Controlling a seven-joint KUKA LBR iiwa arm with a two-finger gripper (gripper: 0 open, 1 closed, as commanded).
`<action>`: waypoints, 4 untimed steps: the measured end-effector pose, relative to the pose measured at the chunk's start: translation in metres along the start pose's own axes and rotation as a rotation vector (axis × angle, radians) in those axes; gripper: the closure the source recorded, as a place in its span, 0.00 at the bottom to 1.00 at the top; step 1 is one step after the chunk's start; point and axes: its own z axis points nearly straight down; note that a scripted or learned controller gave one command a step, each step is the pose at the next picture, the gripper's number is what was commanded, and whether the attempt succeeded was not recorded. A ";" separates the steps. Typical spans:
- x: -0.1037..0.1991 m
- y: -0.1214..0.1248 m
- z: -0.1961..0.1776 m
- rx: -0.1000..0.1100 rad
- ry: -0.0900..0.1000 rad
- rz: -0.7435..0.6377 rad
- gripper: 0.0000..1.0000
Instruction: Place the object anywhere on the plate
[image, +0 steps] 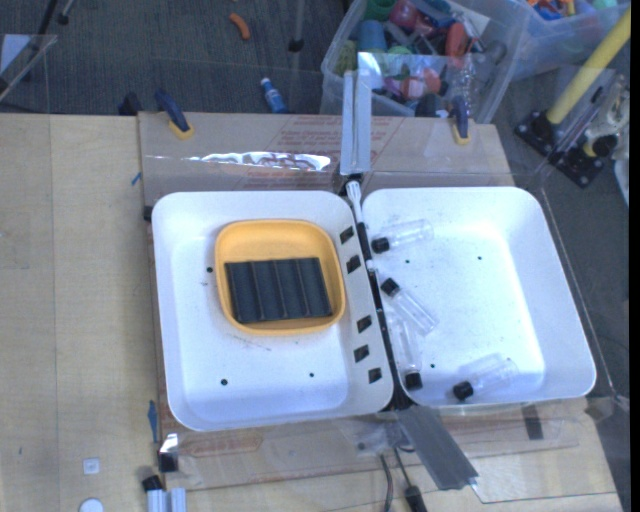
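So the dark ribbed object (278, 290) is lying flat on the yellow plate (228, 250), covering most of its middle, and the plate sits in the left bin (190, 380) a bit toward the far edge. The right bin (520, 250) has four clear plastic vials with black caps: one (400, 237) by the far-left corner, two (408, 305) along the left edge, one (484, 377) near the front edge.
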 end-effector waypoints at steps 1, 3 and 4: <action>0.012 -0.009 0.001 -0.004 0.000 -0.372 1.00; 0.009 -0.007 0.001 -0.007 -0.002 -0.927 1.00; -0.002 0.000 0.002 -0.007 -0.002 -1.504 1.00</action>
